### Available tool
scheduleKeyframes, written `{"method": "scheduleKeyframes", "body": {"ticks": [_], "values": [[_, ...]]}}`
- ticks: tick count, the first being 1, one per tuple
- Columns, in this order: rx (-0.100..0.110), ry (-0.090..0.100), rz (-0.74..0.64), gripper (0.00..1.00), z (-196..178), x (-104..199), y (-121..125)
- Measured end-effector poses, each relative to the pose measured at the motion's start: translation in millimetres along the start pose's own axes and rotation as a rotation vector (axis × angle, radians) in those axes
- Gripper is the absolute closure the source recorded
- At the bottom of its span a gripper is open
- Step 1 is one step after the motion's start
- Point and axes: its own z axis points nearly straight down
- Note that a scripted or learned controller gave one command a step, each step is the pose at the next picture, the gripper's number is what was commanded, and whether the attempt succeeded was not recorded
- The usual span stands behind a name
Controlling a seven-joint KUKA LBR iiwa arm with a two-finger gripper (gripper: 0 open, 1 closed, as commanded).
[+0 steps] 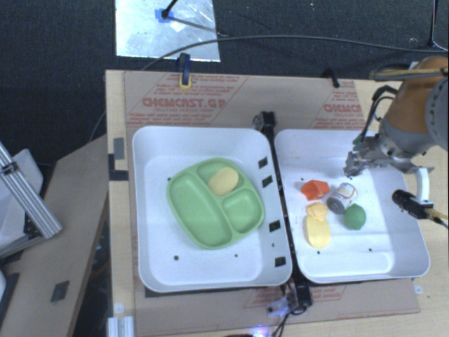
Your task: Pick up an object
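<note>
The left shallow white bin (151, 258) holds a light green plastic divided plate (203, 220), lying flat near the bin's middle. A pale yellow rounded lump (224, 180) sits in the plate's upper compartment. A row of black clips (271, 184) runs down the seam where the two bins meet.

The right shallow white bin (351, 265) holds a loose cluster of small things in its middle. An orange blocky piece (316, 188) lies furthest up and left. Just below it is a yellow lumpy toy (318, 227), stretched towards the bin's near edge. To their right a small grey and white cylinder (339, 201) lies tilted, and beside it, touching or nearly so, is a green round ball (355, 216).

Above the cluster, near the bin's upper right, the grey arm's two-finger gripper (353, 163) hangs apart from every object, with nothing visibly in its grasp; how wide it is parted I cannot tell.
</note>
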Motion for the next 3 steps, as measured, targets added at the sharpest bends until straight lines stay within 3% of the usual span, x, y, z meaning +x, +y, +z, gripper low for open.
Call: {"method": "scheduleKeyframes", "body": {"ticks": [2, 3], "values": [[0.000, 0.001, 0.001, 1.00, -88, 1, 6], [0.000, 0.001, 0.000, 1.00, -107, 1, 7]]}}
